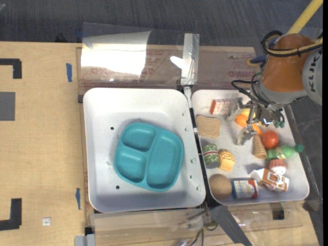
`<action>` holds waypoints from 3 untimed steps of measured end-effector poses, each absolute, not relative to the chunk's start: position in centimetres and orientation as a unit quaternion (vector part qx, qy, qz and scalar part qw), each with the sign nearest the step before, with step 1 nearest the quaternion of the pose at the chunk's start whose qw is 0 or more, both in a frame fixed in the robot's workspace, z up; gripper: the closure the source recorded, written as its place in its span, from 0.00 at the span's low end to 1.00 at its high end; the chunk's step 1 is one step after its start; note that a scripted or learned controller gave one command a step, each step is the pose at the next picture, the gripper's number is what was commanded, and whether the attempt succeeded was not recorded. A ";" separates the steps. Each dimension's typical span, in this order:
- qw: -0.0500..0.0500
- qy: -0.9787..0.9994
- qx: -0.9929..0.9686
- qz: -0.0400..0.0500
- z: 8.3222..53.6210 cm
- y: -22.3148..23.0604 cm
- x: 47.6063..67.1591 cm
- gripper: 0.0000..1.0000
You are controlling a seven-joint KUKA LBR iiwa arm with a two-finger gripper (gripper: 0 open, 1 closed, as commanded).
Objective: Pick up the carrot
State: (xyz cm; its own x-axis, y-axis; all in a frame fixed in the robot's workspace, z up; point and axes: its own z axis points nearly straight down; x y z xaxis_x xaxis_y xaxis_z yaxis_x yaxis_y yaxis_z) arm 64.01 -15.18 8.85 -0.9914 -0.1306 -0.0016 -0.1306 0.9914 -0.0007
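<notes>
Over right bin, gripper hangs by the carrot; can't tell how the claw is set.

The grey arm reaches in from the right of the camera view, its orange band sitting just above the wrist. The wrist points downward, and the metal hand hangs low beneath it, cables looping around the wrist.
</notes>
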 end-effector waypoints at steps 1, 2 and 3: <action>0.011 0.998 -0.066 -0.002 10.3 -15.1 64.5 1.00; 0.005 0.998 0.062 0.000 9.0 -17.2 59.4 1.00; 0.005 0.998 0.062 0.000 8.9 -17.2 59.4 0.00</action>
State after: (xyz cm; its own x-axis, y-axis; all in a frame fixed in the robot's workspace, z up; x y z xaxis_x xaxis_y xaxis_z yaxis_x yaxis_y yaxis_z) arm 59.40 -17.22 8.89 -0.9922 0.1243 -0.0098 0.1243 0.9922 0.0006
